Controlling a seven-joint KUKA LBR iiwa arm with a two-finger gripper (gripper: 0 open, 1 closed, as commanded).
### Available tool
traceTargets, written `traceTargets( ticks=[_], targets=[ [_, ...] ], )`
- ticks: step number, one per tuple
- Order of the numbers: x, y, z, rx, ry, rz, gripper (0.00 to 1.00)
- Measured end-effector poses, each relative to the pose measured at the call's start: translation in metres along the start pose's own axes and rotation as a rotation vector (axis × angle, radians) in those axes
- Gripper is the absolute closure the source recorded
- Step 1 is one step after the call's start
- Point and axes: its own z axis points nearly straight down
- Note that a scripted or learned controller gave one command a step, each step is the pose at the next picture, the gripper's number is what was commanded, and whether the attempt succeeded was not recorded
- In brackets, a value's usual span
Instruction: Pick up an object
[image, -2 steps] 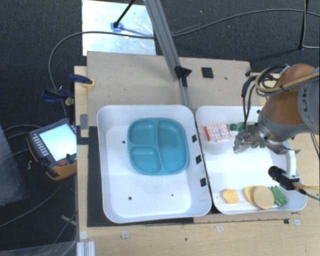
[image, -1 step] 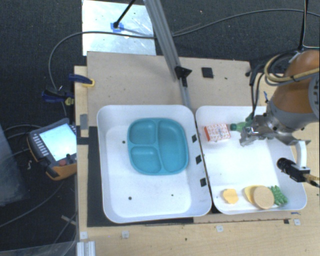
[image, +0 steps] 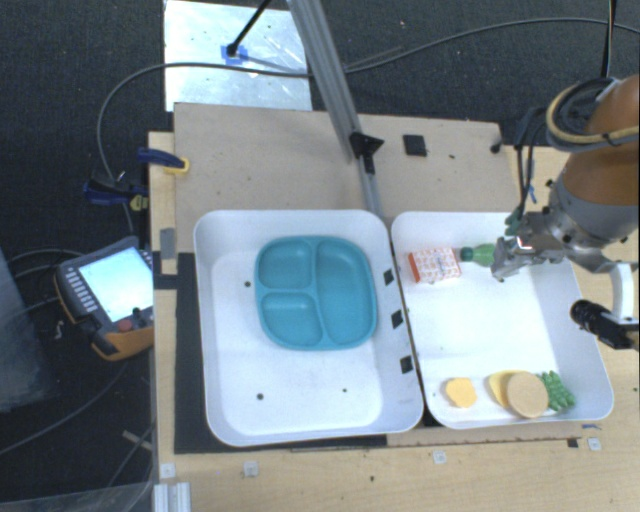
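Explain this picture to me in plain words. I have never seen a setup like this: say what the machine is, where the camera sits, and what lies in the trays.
One camera looks down at a slant on a bench with two shallow white bins. The grey and orange thing at the right is a robot arm; its gripper hangs over the right bin, close to a small green object. I cannot tell whether it holds anything. That bin also has a red and white packet and, near the front, a yellow piece, a tan round piece and something green. The left bin holds a blue divided plate.

Right bin (image: 590, 330) middle open; red box (image: 434, 265), green object (image: 480, 254) crowd far wall.
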Motion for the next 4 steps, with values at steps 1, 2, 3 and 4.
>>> traceTargets(
  ticks=[1,2,3,4],
  targets=[
    [0.056,-0.005,0.011,0.005,0.003,-0.004,1.0],
    [0.099,-0.026,0.016,0.007,0.003,-0.004,1.0],
    [0.154,-0.031,0.025,0.006,0.004,-0.005,1.0],
    [0.209,-0.051,0.013,0.005,0.004,-0.006,1.0]
  ],
)
